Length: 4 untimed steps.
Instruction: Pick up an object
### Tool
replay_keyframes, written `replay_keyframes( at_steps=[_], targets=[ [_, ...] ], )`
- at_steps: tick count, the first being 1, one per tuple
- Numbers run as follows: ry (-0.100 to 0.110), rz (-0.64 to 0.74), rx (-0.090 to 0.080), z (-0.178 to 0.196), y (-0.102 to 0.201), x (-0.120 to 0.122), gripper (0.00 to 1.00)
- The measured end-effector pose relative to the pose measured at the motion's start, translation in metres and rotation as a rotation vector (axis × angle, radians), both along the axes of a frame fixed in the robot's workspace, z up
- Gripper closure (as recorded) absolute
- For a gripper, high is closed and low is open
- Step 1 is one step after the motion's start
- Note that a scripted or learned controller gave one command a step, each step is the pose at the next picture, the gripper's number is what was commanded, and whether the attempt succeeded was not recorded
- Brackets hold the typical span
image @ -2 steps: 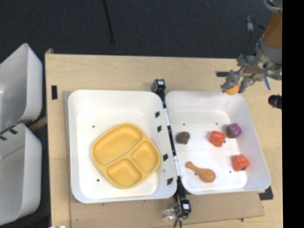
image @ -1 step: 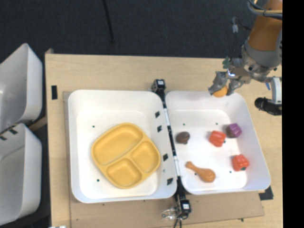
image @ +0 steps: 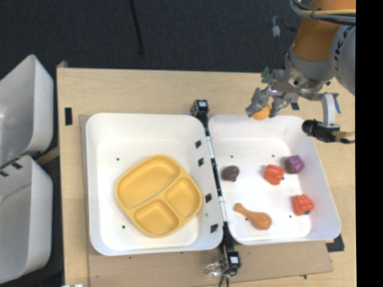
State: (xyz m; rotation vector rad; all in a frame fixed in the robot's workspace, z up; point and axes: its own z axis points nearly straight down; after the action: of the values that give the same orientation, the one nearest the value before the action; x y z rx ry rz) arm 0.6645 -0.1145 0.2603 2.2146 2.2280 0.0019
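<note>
My gripper (image: 267, 107) hangs above the far edge of the right bin (image: 323, 232), below the arm's orange band. Between its grey fingers (image: 257, 100) sits a small orange-yellow object (image: 261, 113), lifted off the bin floor, and the gripper is shut on it. Lying on the right bin's floor are a brown round piece (image: 230, 173), a red pepper-like toy (image: 273, 174), a purple piece (image: 293, 164), another red toy (image: 302, 204) and a tan drumstick (image: 253, 216).
The left bin (image: 102, 232) holds a yellow divided plate (image: 158, 194). A black clip (image: 199, 107) sits at the far end of the seam between the bins. White boxes (image: 24, 118) stand off the bench at the left.
</note>
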Motion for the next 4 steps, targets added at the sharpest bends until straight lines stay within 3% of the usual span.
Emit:
replay_keyframes(
  at_steps=[2, 4],
  targets=[
    [-0.002, 0.0, -0.001, 0.002, 0.089, 0.004, 1.0],
    [0.002, 0.0, 0.0, -0.01, 0.176, -0.008, 1.0]
  ],
)
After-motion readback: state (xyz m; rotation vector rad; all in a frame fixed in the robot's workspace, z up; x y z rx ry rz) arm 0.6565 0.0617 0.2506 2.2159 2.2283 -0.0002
